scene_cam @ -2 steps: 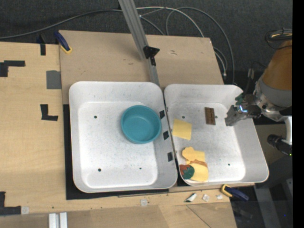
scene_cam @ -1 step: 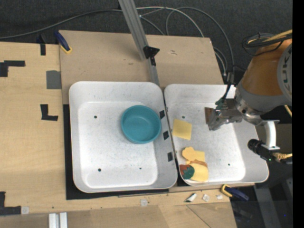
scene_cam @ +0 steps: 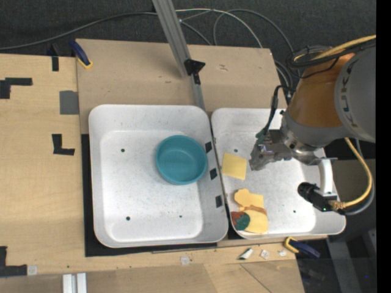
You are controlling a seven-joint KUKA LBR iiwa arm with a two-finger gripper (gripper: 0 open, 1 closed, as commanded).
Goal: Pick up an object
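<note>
My gripper hangs low over the right bin, just right of a pale yellow square piece lying near the bin's left wall. Nothing shows between the fingers. At the front left of that bin lies a heap of yellow pieces with a small red and dark green object among them. A teal bowl sits upright in the left bin, toward its right side.
The grey arm with its orange band covers the right bin's far right part. A slanted metal post rises behind the bins. Cables trail across the back of the bench. Small clips lie by the front edge.
</note>
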